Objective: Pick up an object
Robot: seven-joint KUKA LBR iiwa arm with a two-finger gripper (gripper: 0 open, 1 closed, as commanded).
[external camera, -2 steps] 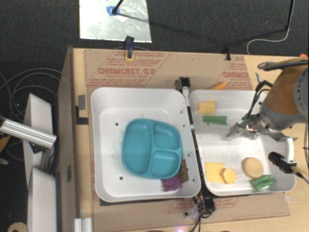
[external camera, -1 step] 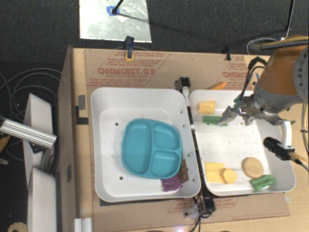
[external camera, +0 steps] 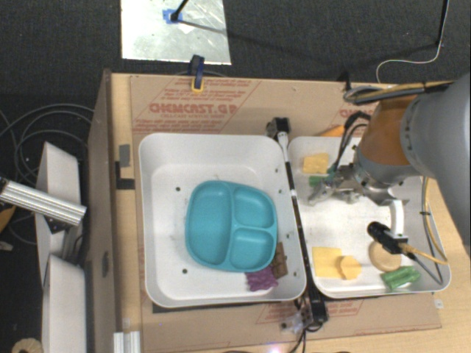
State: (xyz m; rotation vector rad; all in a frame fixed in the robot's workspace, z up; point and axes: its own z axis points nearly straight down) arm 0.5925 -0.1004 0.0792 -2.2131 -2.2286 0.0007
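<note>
While the left white bin [external camera: 158,197] holds a turquoise plastic divided plate [external camera: 229,225], a small purple piece [external camera: 259,279] and a brown piece [external camera: 280,262] lie at the plate's lower right edge. In the right white bin [external camera: 346,289] there is a pale yellow square block [external camera: 316,163] near the top, and the grey gripper [external camera: 321,187] is just below it. I cannot tell how its fingers stand. Lower lie a yellow block [external camera: 327,259], a yellow wedge [external camera: 350,269], a tan round disc [external camera: 384,257] and a green piece [external camera: 399,277].
</note>
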